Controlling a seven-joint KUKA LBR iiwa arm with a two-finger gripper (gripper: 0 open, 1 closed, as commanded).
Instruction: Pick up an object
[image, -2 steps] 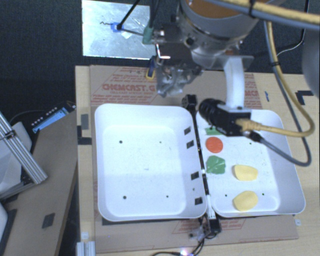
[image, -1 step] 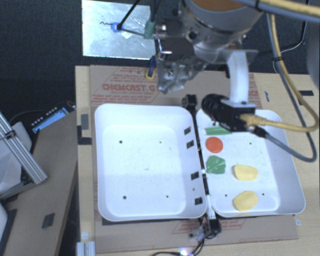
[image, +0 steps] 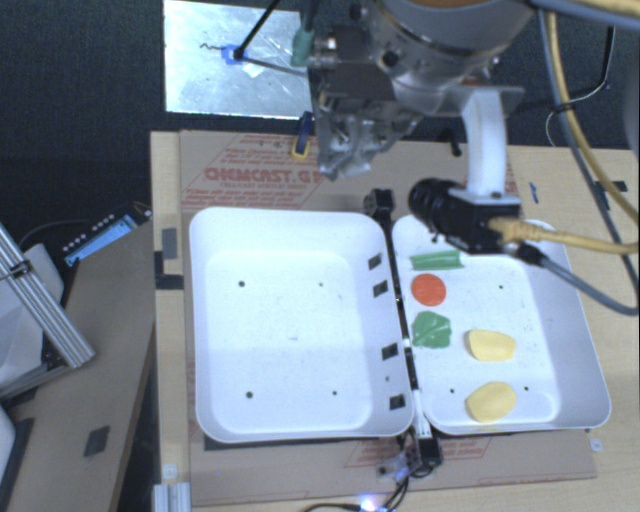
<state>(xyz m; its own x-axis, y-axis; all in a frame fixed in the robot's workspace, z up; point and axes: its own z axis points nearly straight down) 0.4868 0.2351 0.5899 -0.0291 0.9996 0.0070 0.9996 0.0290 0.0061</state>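
The gripper (image: 345, 150) is hovering above the bins' far edge, finger state indiscernible. Candidate pieces, including a red disc (image: 429, 290), are lying in the right bin (image: 560, 330); approaching and descending are pending.

In the right bin (image: 570, 350) lie five small flat pieces: a green strip (image: 436, 260) near the far edge, an orange-red disc (image: 429, 290) just below it, a leafy green piece (image: 432, 329) nearer still, and two pale yellow lumps (image: 491, 346) (image: 490, 401) apart to their right
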